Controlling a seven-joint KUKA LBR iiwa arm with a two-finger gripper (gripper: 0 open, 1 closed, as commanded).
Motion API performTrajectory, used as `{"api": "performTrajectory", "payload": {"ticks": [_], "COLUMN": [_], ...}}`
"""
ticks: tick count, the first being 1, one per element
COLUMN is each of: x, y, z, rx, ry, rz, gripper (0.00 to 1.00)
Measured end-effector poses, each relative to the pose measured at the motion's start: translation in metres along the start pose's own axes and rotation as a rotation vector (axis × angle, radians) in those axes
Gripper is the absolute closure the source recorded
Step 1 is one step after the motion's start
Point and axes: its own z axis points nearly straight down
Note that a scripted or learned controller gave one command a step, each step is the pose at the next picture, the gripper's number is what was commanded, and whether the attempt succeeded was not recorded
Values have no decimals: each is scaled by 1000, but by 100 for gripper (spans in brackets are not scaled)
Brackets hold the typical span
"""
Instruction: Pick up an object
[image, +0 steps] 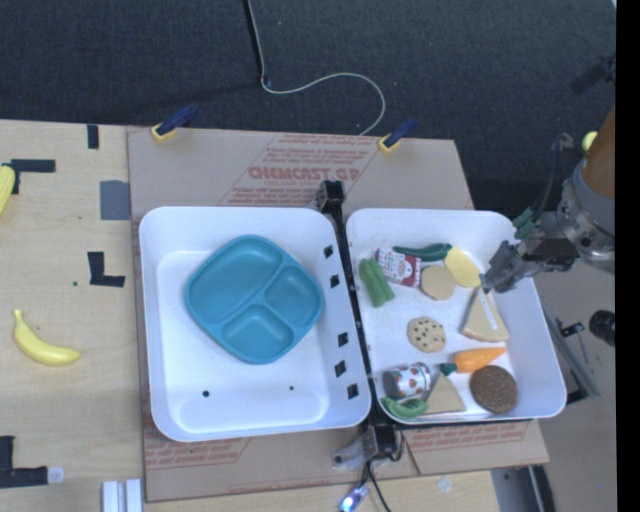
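From my feed, gripper (500, 270) is over the right bin (545, 330), near its right wall, hovering just above the pale cheese wedge (484, 320). Fingers are a dark blur against the bin floor, so I can't tell how far open they are. Nothing visibly between them, so I'm not calling a grasp.

Right bin contents:
- yellow round piece (462, 266) just left of the gripper, touching a tan disc (438, 283)
- dark green bean pod (423, 250) along the far side, next to a small red-and-white carton (401, 266)
- green cucumber-like piece (376, 283) leaning by the divider
- chocolate-chip cookie (427, 334) mid-bin
- orange carrot (478, 358) just near of the cheese wedge
- brown round patty (494, 389) in the near right corner
- small can (407, 380) at the near edge, by a tan slice (446, 398) and a green leafy bit (404, 407)

Left bin (165, 300) holds a blue sectioned plate (254, 298), three compartments, lying flat and roughly centred.

Both bins sit on a cardboard sheet (290, 170) clamped at its far edge by two blue-and-yellow clamps (175, 122). A white cable (320, 85) loops over the dark floor beyond it. Off to the left on the wooden bench (60, 230), a yellow banana (40, 343), well apart from the bins.
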Motion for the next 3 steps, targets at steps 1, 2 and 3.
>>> {"api": "performTrajectory", "payload": {"ticks": [1,2,3], "x": [60,142,205], "y": [-3,-2,-3], "z": [45,-16,-62], "rx": [4,-6,-5], "ry": [1,3,1], "rz": [-2,-9,-5], "gripper": [100,100,100]}}
